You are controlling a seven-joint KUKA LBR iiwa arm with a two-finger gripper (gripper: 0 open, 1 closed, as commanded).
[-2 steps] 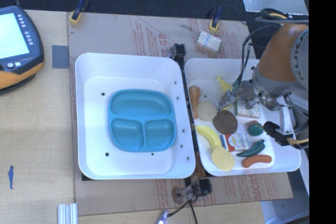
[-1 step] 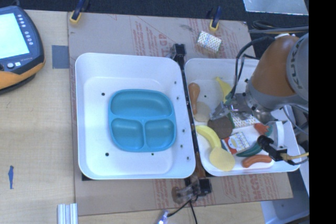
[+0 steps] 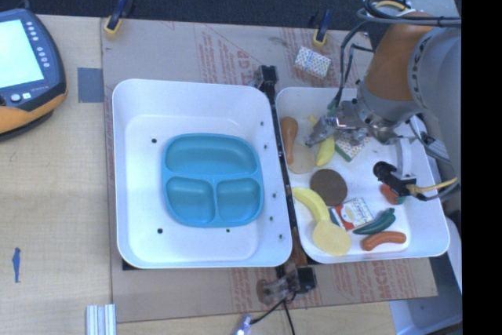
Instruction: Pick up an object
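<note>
Grey arm (image 3: 408,74) over the right bin (image 3: 435,243) of toy food; blue divided plate (image 3: 212,178) in the left bin (image 3: 137,169).

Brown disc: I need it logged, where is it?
In the camera view, the brown disc lies mid right bin, just above the banana.

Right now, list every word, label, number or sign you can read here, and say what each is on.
None can be read.
Cardboard sheet: faint red print, too blurred to read.
Small packet in the right bin: red and white label, too small to read.
Pendant at the left edge: lit screen and buttons, nothing legible.
</note>
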